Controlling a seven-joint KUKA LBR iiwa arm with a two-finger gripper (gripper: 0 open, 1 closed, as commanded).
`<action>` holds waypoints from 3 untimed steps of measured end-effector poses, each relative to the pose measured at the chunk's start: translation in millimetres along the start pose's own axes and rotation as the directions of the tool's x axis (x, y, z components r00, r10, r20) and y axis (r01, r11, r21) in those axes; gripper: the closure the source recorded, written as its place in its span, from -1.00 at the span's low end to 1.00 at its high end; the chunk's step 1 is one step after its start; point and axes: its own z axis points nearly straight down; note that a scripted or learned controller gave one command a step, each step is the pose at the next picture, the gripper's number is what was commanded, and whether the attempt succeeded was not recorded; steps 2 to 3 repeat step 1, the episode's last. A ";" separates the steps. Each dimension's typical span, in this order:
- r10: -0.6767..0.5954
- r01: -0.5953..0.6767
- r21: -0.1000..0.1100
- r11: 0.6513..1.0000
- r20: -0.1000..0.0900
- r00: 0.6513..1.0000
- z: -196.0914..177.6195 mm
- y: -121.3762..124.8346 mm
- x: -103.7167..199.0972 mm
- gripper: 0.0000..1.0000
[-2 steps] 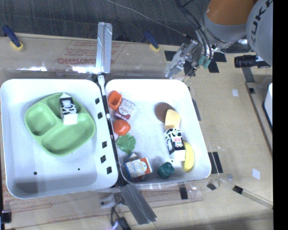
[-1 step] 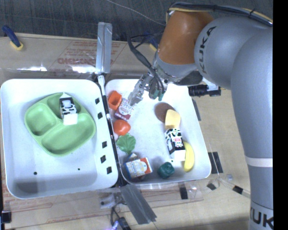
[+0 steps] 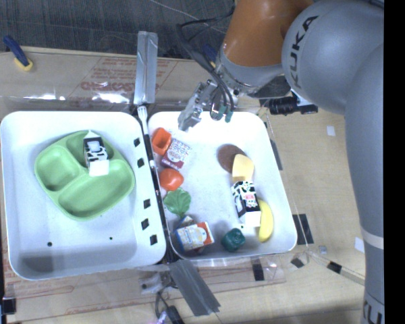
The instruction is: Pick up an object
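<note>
While hovering at 12 o'clock over the right shallow white plastic bin, the metal two-finger gripper has fingers spread, grasping nothing. Small orange plastic cup lies just at its 7 o'clock. Brown cardboard-covered bench underneath.

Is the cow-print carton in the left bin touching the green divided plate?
Touching. The camera view shows the cow-print carton resting on the green divided plate.

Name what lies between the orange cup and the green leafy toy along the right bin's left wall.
In the camera view, a red-orange tomato-like toy sits between the orange cup and the green leafy toy.
</note>
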 end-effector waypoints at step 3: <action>-0.004 0.004 0.002 1.000 -0.002 1.000 -8.0 0.2 -0.1 1.00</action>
